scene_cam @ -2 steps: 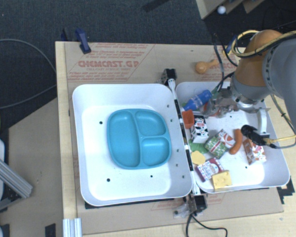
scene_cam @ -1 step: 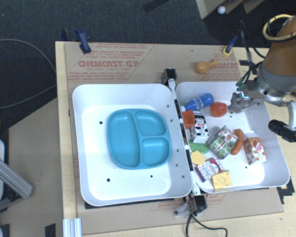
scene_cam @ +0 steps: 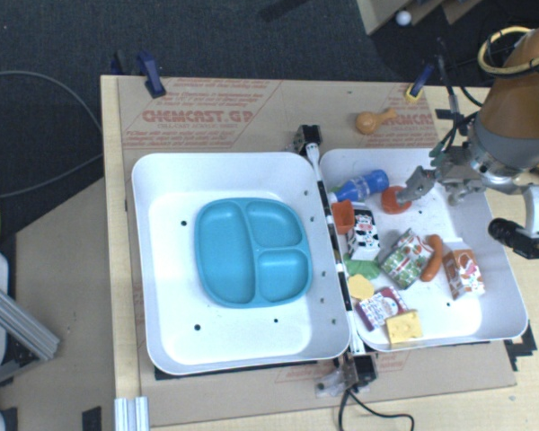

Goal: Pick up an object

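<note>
You have two white bins side by side on the bench: the left bin [scene_cam: 162, 241] carries a blue divided plate [scene_cam: 251, 250] lying flat near its middle, and the right bin [scene_cam: 499, 281] carries all the loose objects. The arm [scene_cam: 512, 106] comes in from the right, and your gripper [scene_cam: 436, 185] sits low over the upper part of the right bin, with one finger [scene_cam: 419, 182] reaching left and down toward a red-orange round piece [scene_cam: 395, 200]; the tip looks right beside or touching that piece, but you cannot tell which, and you cannot tell how far the gripper is spread, nor see anything held in it. Just left of the round piece lies a blue bottle [scene_cam: 363, 187], tilted along the bin's upper left corner. Below it, against the left wall, are an orange block [scene_cam: 342, 216] and a black-and-white carton [scene_cam: 365, 232]. Near the bin's middle you have a green packet [scene_cam: 405, 259] with a red sausage [scene_cam: 432, 257] just beside it on the right, and a red-and-white carton [scene_cam: 464, 274] further right. Toward the lower left lie a yellow slice [scene_cam: 362, 287], a purple packet [scene_cam: 381, 309] and a yellow block [scene_cam: 404, 328], close together. Outside the bins, a small wooden piece [scene_cam: 374, 120] rests on the board above the right bin.
</note>
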